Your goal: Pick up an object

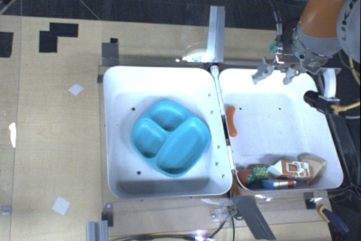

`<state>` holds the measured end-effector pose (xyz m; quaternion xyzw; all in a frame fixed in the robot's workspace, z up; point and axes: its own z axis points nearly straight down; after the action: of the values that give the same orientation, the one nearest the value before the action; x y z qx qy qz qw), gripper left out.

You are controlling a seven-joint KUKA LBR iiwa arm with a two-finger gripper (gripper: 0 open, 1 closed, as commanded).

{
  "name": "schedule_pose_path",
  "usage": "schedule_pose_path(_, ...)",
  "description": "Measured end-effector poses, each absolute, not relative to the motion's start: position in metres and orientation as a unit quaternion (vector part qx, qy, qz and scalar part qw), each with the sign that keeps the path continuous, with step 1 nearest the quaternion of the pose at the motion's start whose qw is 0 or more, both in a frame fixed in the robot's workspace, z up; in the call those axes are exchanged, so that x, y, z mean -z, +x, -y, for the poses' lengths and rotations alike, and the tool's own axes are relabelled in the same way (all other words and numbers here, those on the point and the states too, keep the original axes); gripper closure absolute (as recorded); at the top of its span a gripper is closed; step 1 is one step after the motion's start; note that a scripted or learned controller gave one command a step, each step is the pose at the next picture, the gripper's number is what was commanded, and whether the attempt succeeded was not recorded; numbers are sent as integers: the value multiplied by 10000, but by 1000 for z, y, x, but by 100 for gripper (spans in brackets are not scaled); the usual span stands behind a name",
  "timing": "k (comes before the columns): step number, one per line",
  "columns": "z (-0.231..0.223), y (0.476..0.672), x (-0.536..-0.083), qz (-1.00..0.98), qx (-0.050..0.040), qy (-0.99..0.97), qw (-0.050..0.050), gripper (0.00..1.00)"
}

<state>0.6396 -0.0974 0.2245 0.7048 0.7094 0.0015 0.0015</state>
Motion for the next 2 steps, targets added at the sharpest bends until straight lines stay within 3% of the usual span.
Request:
schedule_pose_path(1, 105, 609, -96, -7494, -19, 6621, 21, 0)
schedule_pose_path(2, 87, 655, -117, -7917, -23, 6109, 32, 0)
